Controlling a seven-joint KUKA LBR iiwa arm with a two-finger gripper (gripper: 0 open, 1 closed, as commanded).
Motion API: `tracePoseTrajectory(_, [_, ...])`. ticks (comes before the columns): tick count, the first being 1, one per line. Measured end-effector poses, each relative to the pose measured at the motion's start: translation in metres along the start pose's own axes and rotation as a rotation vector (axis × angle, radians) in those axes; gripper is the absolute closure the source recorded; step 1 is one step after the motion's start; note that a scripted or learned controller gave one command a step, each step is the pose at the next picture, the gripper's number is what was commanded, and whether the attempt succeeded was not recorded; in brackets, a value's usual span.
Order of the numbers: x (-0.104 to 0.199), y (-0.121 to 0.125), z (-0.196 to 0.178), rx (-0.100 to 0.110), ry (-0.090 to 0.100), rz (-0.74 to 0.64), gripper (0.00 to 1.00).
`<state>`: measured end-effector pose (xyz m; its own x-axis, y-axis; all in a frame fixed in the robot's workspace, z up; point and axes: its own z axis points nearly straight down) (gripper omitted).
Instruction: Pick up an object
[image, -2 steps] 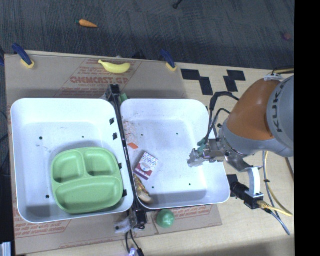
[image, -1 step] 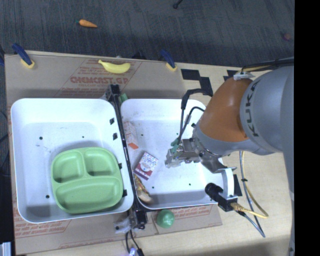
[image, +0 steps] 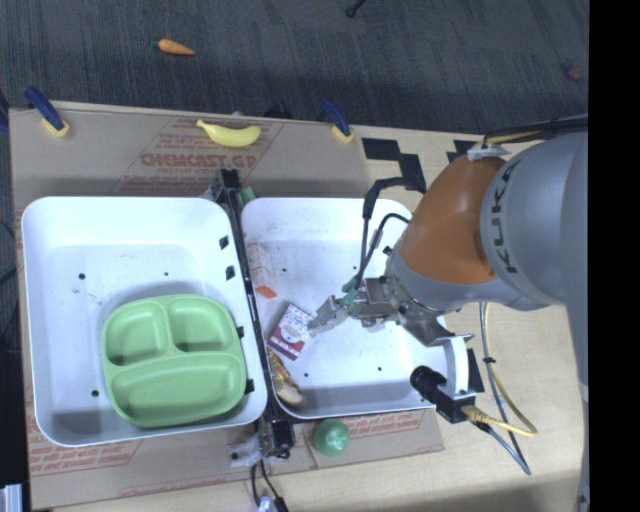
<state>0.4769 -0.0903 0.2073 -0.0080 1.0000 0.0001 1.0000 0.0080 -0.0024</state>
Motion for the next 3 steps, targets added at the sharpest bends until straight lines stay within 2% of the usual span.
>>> tracePoseTrajectory(1, [-0.029,0.084,0.112,-0.01,-0.002,0.002,0.0])
tracePoseTrajectory(2, [-0.098,0.145,0.049,-0.005,-0.002,0.003,0.0])
tracePoseTrajectory(3, [-0.121,0.178,0.068,-0.003,-0.001,0.001,0.0])
